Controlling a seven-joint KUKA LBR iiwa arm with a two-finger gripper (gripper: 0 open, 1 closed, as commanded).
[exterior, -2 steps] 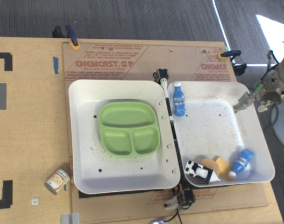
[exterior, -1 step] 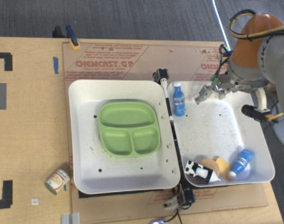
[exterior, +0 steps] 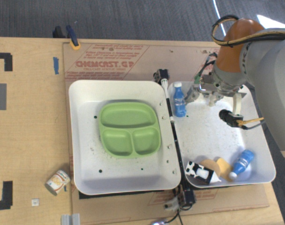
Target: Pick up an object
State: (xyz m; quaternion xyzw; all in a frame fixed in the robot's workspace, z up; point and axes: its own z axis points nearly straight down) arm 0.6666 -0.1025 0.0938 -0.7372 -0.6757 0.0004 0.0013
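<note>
- Pale wooden worktop (exterior: 25, 125) with a brown cardboard sheet (exterior: 109, 60) printed in red; grey carpet (exterior: 133, 8) beyond.
- Left bin (exterior: 81, 125) holding a green divided plate (exterior: 130, 128).
- Right bin (exterior: 203, 135): upright blue bottle (exterior: 179, 100) by the left wall; second bottle (exterior: 241, 163) and cow toy (exterior: 198, 171) near the front edge.
- Pincer (exterior: 206, 96) just right of the upright bottle; open or closed, cannot tell.

the hand (exterior: 223, 102) is too blurred to read.
</note>
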